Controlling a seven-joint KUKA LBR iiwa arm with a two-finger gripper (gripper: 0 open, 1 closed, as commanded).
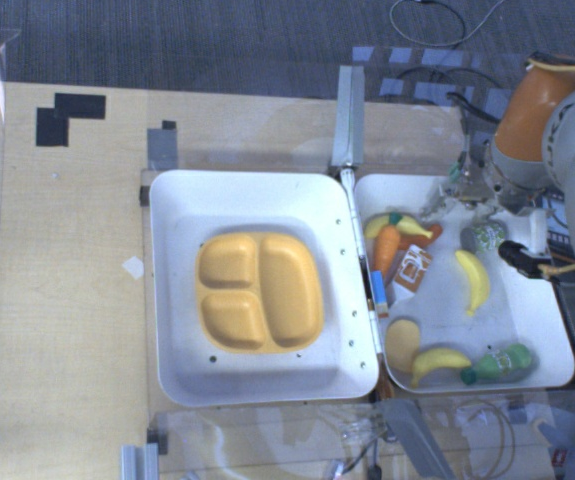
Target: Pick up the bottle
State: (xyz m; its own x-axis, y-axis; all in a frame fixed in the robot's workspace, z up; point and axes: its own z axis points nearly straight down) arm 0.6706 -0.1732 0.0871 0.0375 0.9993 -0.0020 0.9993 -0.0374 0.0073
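Green bottle [499, 364] lies on its side in the near right corner of the right bin [545, 320], touching the end of a banana [437, 361], well apart from the gripper [470, 190]. Gripper sits over the bin's far edge, finger state can't be told from this angle. Left bin [172, 268] holds a yellow divided tray [260, 290]; second banana [474, 280] and carrot [386, 249] sit mid-bin.

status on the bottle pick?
Tool low at right bin's far edge, holding nothing visible. Green bottle on its side at near edge, untouched. Banana lies against its cap end.
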